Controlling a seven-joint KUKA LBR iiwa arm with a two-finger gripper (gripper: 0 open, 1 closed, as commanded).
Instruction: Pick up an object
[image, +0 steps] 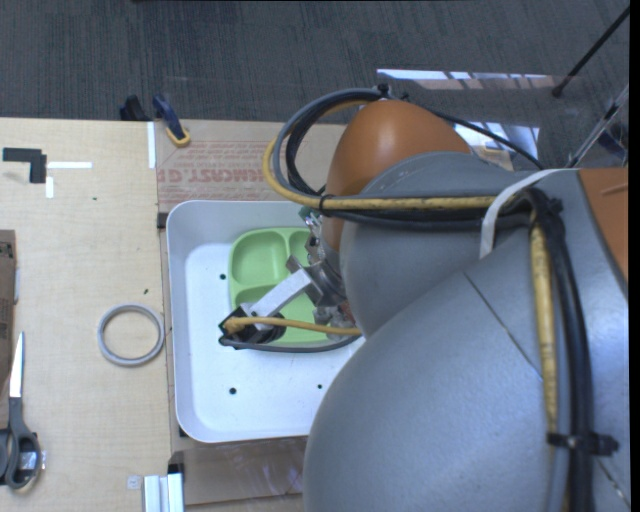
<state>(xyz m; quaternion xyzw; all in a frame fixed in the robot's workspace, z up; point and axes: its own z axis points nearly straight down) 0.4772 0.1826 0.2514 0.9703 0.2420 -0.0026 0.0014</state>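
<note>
We see the gripper low over the green divided tray, which lies in the white bin toward its far edge, with its right part hidden under the arm. We cannot tell whether the claw is apart or together. We judge the pick not yet made: the tray looks flat on the bin floor, so closing on it and lifting are left. A tape ring lies beyond the bin's left edge.

light: bright, even, from overhead | shadow: soft, on the white bin beside the tool, under the arm | glare: dull sheen on the orange band behind the tool | focus: arm close and soft, surface beyond the tool sharp | grain: slight
</note>
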